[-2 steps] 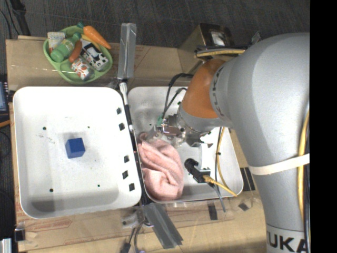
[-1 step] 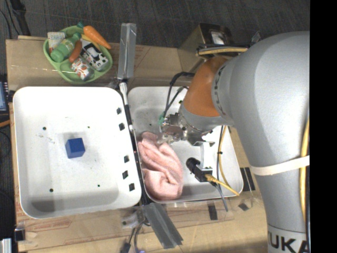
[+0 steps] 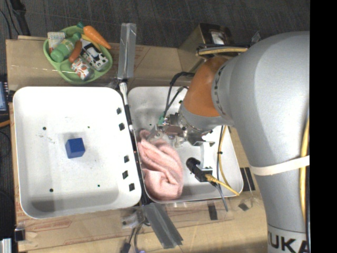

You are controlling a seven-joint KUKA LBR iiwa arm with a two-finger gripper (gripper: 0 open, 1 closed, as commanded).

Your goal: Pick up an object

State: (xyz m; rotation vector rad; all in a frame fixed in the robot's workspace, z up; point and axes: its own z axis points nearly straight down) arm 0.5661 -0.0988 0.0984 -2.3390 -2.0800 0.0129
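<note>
The pink cloth lies bunched in the right bin, against its 9 o'clock wall; the gripper is just beside it at 12 o'clock, and it cannot be told how its jaws stand; the blue cube sits in the left bin, with open floor on all sides; a green bowl of toy food stands on the bench at 11 o'clock.

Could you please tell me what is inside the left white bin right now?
The left white bin holds one blue cube on its floor, left of centre. Nothing covers the rest of the floor.
</note>
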